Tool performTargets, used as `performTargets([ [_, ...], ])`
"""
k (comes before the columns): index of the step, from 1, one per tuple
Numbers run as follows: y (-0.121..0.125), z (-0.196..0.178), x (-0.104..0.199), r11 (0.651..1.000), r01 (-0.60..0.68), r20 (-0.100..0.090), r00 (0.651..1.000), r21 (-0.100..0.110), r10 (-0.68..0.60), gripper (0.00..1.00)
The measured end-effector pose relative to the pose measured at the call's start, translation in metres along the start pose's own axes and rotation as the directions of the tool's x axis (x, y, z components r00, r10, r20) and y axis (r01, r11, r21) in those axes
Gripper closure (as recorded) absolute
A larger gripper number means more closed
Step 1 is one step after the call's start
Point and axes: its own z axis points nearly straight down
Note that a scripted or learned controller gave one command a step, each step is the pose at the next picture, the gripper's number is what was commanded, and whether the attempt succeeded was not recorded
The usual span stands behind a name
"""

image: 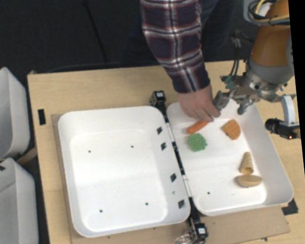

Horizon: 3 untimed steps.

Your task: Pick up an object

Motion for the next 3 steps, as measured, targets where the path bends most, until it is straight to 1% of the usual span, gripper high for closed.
performTargets([
  [1,0.01,0.12,0.042,1.0,0.005,-0.003,1.0,0.01,-0.005,0.0],
  [2,-0.078,0.148,0.033,1.0,-0.001,-0.004,1.0,0.025,0.001,0.0],
  [3,-0.073,0.135,0.033,1.0,-0.005,-0.004,1.0,0.013,0.005,1.0],
])
